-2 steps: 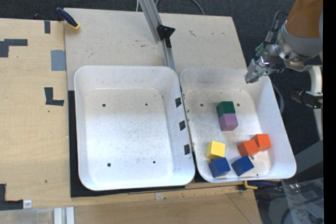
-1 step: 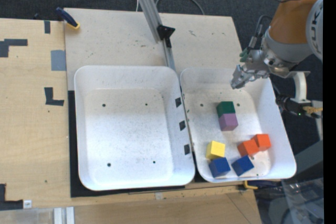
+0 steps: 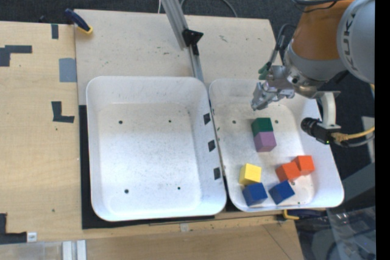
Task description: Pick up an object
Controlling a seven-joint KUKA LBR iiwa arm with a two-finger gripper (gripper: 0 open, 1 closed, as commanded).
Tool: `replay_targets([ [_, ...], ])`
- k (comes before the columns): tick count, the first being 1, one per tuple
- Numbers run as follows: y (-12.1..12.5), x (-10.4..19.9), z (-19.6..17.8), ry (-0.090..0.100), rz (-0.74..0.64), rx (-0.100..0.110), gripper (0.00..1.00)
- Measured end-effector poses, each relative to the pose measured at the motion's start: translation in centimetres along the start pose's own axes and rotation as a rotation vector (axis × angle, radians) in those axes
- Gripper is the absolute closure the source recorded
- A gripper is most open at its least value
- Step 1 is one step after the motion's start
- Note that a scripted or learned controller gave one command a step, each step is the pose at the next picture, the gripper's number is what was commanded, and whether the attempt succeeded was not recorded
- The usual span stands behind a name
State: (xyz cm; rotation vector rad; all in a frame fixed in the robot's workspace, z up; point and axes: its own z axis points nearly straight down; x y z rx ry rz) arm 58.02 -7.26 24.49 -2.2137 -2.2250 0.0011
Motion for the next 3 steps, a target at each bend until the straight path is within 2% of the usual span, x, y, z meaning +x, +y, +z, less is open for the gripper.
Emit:
replay_targets([
  [2, -1.4, 12.3, -0.5, 0.001, -0.003, -0.001, 1.00],
  [3, -1.8, 16.6, 0.5, -0.001, -0.001, 0.001, 1.00],
])
